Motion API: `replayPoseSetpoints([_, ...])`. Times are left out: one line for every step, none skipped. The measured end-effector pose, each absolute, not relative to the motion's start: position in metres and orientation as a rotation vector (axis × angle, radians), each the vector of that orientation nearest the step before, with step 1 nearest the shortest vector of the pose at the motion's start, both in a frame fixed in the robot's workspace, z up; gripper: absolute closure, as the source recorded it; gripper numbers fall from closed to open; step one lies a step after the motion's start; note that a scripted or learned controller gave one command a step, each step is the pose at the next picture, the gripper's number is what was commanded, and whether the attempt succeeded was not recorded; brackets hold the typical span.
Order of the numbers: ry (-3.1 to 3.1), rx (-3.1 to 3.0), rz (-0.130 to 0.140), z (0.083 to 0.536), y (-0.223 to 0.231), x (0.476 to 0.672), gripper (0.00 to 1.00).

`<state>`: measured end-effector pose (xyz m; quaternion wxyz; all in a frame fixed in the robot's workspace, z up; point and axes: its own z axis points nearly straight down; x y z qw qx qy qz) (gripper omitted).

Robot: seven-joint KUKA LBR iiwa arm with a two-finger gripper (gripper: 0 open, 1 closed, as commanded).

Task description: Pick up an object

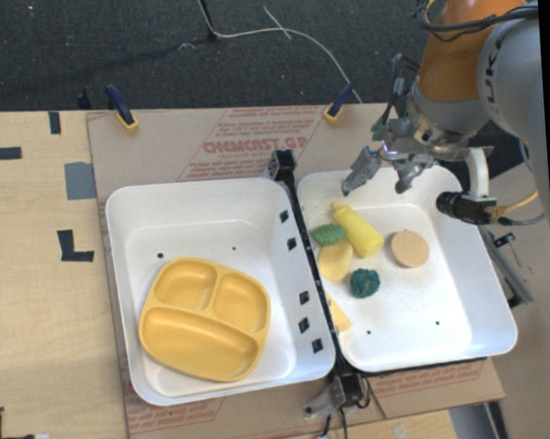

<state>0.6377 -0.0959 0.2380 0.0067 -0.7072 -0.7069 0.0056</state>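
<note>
The gripper (384, 172) hovers spread and empty over the right white bin (470, 327), where the yellow plastic bottle-shaped toy (358, 230), probably light and slick, suits a mid-body grasp.

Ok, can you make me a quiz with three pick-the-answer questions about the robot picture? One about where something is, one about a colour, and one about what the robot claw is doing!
1. Where is the yellow tray?
A. left bin
B. right bin
C. on the bare bench

2. What colour is the round lumpy toy beside the yellow bottle?
A. red
B. dark green
C. white

3. What is the gripper doing?
A. squeezing the bottle
B. holding the tan disc
C. open, holding nothing

Answers:
1 A, the tray lies in the left bin.
2 B, it looks dark green.
3 C, its fingers are spread above the right bin's far edge.
</note>
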Motion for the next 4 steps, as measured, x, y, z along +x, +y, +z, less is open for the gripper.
replayPoseSetpoints([-2.221, -2.216, 0.006, 0.245, -0.096, 0.64, 0.0])
replayPoseSetpoints([-2.217, -2.213, 0.014, 0.177, -0.095, 0.642, 0.0])
replayPoseSetpoints([-2.216, -2.214, 0.014, 0.11, -0.101, 0.637, 0.0])
replayPoseSetpoints([-2.222, -2.217, 0.003, 0.082, -0.099, 0.637, 0.0])
